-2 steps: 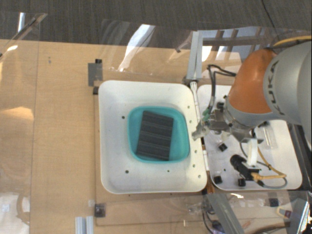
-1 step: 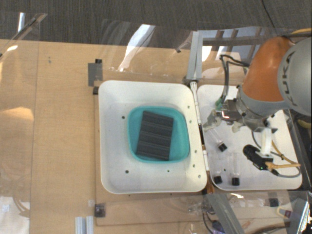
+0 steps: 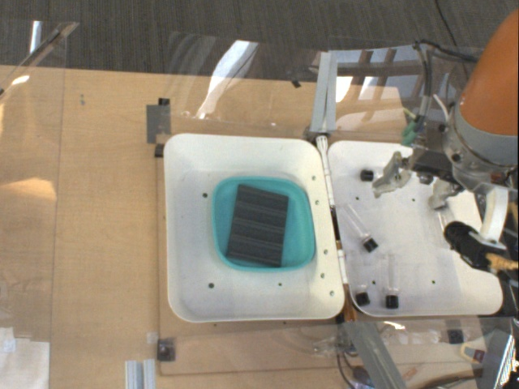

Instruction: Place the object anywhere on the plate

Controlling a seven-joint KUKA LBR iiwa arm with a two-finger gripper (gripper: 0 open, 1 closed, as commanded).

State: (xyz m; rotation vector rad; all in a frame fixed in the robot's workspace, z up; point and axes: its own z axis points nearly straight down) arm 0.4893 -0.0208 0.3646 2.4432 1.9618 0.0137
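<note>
The claw [image 3: 416,183] is hanging spread over the right bin [image 3: 422,282], gripping nothing. In the left bin [image 3: 186,241], the teal plate [image 3: 302,227] is carrying the block [image 3: 258,224]: dark grey, flat, rectangular, ribbed across its top, lying slightly askew near the plate's middle.

We see a dark ridged block [image 3: 258,224] filling the teal plate [image 3: 302,237]; the left bin [image 3: 188,217] around it lies open.
</note>
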